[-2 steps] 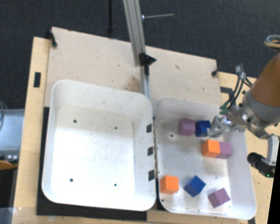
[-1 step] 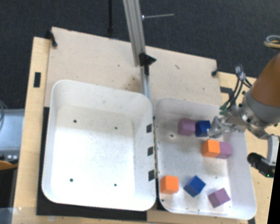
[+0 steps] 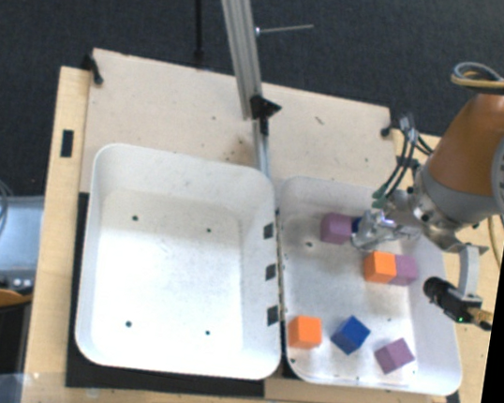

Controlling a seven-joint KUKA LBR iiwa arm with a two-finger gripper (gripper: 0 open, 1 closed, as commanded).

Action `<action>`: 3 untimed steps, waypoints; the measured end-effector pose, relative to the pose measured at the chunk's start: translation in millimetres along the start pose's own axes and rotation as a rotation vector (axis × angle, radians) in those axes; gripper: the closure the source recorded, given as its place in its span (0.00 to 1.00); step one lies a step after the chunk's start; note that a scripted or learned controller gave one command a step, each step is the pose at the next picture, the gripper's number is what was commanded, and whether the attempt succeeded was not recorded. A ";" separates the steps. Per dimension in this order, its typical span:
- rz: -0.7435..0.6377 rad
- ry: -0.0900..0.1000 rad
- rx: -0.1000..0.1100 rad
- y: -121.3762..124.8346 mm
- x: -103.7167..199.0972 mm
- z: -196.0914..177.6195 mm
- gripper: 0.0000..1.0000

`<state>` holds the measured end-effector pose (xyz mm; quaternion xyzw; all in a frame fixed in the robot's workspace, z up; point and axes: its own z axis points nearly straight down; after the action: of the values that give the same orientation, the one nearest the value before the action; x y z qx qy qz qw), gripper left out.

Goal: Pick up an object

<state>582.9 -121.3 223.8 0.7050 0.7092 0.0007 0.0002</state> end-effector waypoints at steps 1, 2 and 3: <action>-0.001 0.001 0.000 -9.6 49.7 -13.2 1.00; 0.000 0.000 0.002 -23.3 96.5 -5.7 1.00; -0.001 0.001 -0.001 -25.5 139.9 -11.0 1.00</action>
<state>556.5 18.4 234.9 0.7045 0.7097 0.0014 0.0003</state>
